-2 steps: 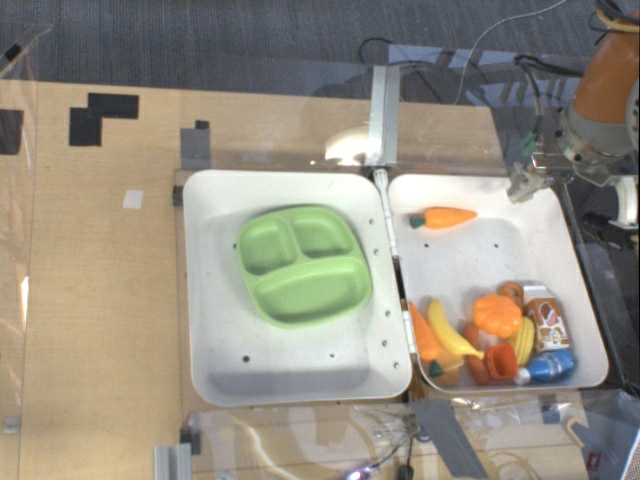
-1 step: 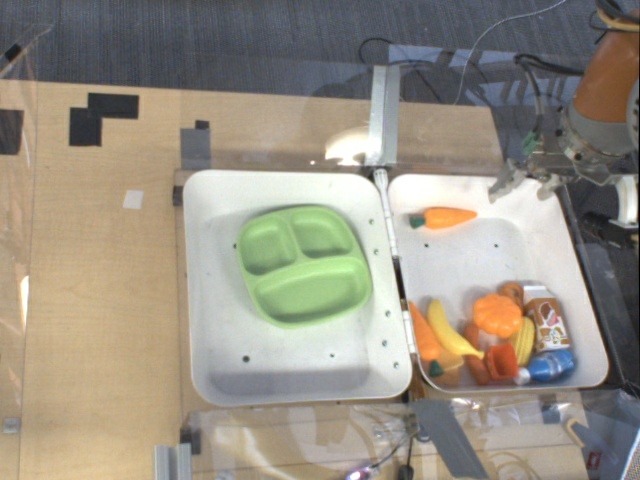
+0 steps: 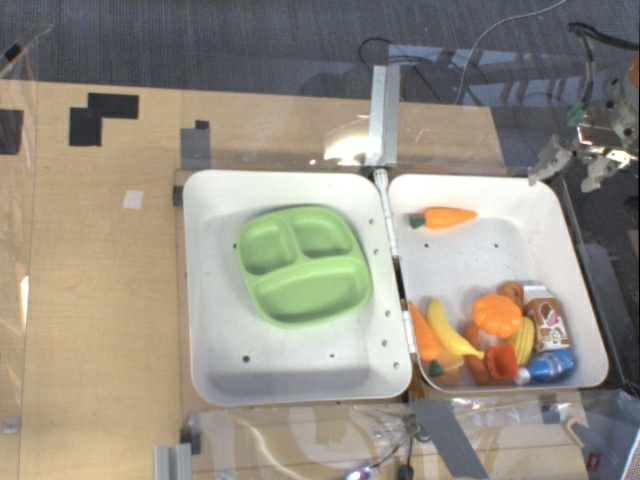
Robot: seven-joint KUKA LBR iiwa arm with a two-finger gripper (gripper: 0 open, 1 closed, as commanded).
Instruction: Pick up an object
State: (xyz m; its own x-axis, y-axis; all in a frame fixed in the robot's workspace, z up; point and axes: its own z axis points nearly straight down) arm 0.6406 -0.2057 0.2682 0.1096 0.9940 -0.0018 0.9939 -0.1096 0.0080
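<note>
Two white bins sit side by side on the bench, the left bin point(image 3: 205, 368) and the right bin point(image 3: 545, 203). The left bin carries a green divided plate point(image 3: 303, 264), lying flat near its middle.

In the right bin, a toy carrot point(image 3: 445, 218) lies alone toward 11 o'clock, well apart from the rest. The remaining items crowd the 6 o'clock edge: a second carrot point(image 3: 423, 335) against the dividing wall, a banana point(image 3: 452, 330) just beside it, an orange pumpkin-like piece point(image 3: 497, 314) at the middle of the heap, a brown packet point(image 3: 545, 323) toward 4 o'clock, and a blue bottle point(image 3: 548, 367) at 5 o'clock, touching the bin's wall. Several of these touch one another.

My claw point(image 3: 578, 163) hangs outside the right bin, past its 1 o'clock corner, over the bench edge. Its two fingers stand spread apart, with nothing between them. No object is lifted; all rest in the bins.
</note>
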